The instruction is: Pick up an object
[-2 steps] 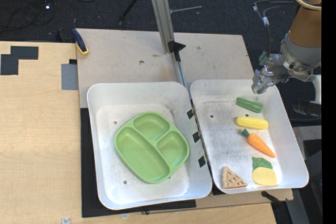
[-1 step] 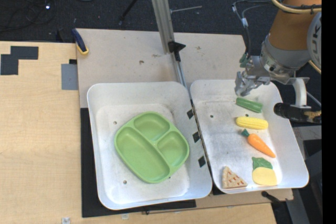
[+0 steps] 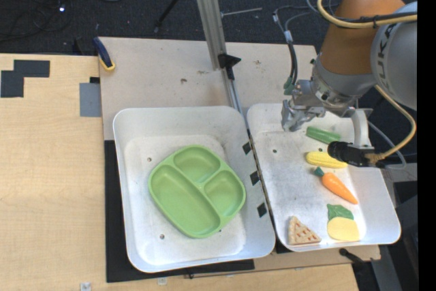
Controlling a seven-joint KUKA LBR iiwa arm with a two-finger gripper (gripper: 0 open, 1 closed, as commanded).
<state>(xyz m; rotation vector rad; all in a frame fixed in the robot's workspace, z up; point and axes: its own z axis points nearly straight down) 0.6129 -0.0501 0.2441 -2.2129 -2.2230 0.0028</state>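
My gripper [image 3: 294, 120] hangs over the far left part of the right bin [image 3: 286, 180], with nothing seen between its fingers. Just right of it lies a green pod-shaped toy [image 3: 321, 135]. Below that lie a yellow corn cob [image 3: 324, 160], an orange carrot [image 3: 338, 187], a yellow and green piece [image 3: 342, 223] and a triangular sandwich slice [image 3: 301, 232]. The left bin [image 3: 136, 140] holds a green divided plate [image 3: 197, 190].
An upright aluminium post [image 3: 211, 17] stands behind the bins, with a thin rod running down to the gap between them. Black clips [image 3: 253, 177] sit along the edge where the bins meet. Wooden bench surface [image 3: 48, 180] lies to the left.
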